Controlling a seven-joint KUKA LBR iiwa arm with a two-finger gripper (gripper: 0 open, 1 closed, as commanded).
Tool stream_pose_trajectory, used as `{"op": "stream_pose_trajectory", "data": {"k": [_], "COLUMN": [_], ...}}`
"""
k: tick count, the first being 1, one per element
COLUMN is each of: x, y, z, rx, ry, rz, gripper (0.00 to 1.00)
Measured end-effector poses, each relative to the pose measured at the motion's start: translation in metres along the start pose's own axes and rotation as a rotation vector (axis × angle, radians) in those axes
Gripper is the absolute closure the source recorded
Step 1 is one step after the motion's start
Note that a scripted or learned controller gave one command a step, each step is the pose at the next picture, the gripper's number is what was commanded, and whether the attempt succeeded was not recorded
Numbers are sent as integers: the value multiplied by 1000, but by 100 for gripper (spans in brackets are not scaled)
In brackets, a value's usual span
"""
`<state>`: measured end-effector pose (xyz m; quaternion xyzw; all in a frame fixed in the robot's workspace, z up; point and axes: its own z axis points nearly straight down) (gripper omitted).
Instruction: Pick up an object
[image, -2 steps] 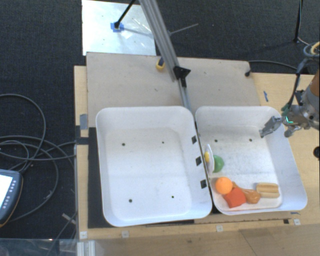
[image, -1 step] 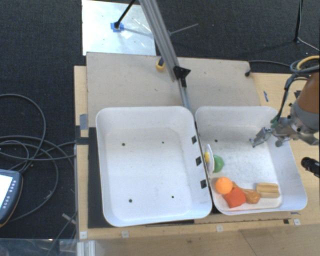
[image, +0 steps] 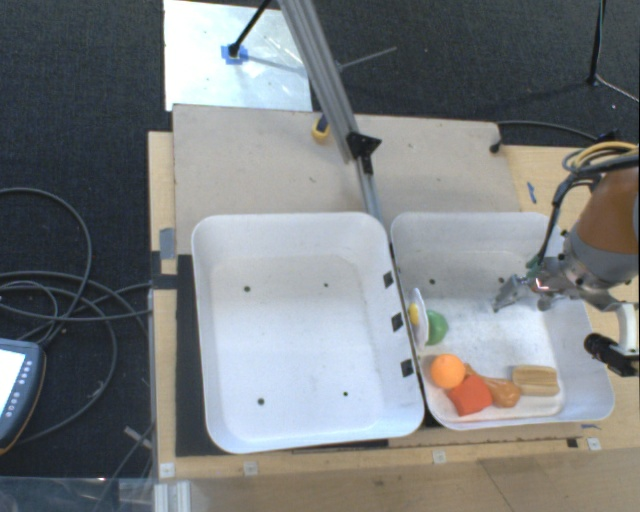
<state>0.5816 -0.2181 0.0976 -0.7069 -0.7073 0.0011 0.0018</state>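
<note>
The right bin (image: 470, 240) holds several small objects along its near side: a green ball (image: 437, 326) by the divider, an orange ball (image: 448, 371), a red block (image: 469, 396), an orange piece (image: 504, 392) and a tan wooden block (image: 535, 379). My gripper (image: 512, 295) hangs over the right half of this bin, above and to the right of the green ball, with its fingers spread open and nothing between them. It sits well clear of the objects near the front.
The left bin (image: 290, 330) stands beside the right one. A slanted grey pole (image: 335, 90) crosses the back of the bench. Cables and a tablet (image: 15, 385) lie on the floor at the left.
</note>
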Motion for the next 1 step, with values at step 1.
{"op": "stream_pose_trajectory", "data": {"k": [1], "x": [0], "y": [1], "z": [7], "rx": [-4], "ry": [-1], "rz": [-1], "gripper": [0]}}
